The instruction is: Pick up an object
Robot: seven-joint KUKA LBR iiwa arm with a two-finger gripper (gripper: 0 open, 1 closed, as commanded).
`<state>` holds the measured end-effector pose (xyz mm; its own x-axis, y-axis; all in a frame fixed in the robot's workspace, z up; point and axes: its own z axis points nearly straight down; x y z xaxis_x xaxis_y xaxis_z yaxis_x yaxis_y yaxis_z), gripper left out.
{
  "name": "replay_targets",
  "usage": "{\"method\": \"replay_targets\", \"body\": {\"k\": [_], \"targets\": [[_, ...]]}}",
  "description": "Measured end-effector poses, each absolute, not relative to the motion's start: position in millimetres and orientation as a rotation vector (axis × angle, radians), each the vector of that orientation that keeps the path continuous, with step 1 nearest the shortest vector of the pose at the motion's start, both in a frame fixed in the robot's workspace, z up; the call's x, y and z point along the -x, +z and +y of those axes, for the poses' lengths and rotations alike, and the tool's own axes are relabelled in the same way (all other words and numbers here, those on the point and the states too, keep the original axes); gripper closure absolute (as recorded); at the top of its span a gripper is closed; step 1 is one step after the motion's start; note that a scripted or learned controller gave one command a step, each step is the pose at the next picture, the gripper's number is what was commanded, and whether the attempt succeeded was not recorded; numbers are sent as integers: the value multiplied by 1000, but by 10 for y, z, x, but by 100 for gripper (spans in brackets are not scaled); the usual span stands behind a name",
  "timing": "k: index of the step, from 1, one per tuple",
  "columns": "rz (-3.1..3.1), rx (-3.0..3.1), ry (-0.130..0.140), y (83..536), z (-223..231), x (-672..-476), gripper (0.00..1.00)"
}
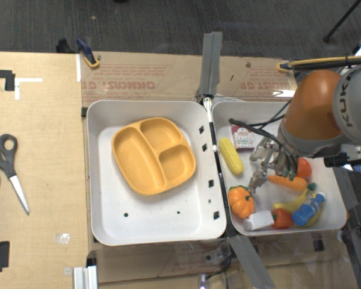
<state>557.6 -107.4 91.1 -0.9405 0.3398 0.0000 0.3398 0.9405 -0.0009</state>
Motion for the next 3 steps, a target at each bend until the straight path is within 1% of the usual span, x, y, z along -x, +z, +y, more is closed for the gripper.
{"method": "replay_targets", "body": {"k": [1,2,3], "targets": [[-3081,605,1,907,-1051,-5312,0],[-3095,557,1,921,-1556,-5570,0],[-3098,554,2,1013,-1554,-5583,100]]}}
